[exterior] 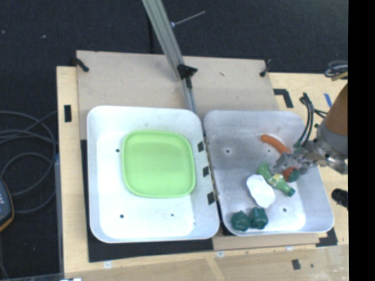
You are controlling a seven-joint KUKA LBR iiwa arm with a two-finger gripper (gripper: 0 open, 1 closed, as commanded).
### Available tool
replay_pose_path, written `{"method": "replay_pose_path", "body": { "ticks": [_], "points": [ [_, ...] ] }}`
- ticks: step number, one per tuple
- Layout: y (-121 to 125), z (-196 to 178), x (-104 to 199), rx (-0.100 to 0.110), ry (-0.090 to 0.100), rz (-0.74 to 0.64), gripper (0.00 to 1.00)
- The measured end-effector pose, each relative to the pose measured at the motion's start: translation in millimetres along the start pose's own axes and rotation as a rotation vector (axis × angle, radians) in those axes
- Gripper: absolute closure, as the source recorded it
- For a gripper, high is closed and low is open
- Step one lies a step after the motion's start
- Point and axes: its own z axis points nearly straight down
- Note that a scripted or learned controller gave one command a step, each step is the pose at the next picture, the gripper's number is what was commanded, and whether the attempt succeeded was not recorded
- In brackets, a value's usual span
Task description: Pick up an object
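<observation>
We see the hand (291,164) low in the right bin (234,130), just above the green bottle (276,180), with the orange piece (273,141) just up-left of it. We cannot tell how it is set. In this bin we count one white lump (260,191) and two dark green blocks (249,219). The left bin (105,151) holds one green plate (158,164).

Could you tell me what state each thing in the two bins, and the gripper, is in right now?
Green plate: lying flat in the left bin.
Orange piece: lying loose in the right bin.
Green bottle-like piece: on its side, just below the gripper.
White piece: lying flat, touching the bottle-like piece.
Dark green piece: resting near the front wall.
Gripper: low over the right bin; nothing visibly between its fingers.
</observation>
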Motion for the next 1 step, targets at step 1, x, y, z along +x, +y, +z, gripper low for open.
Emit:
{"method": "replay_pose_path", "body": {
  "ticks": [1],
  "points": [
    [4.2,40.8,-0.8,-0.005,-0.002,0.0,0.0]
  ]
}}
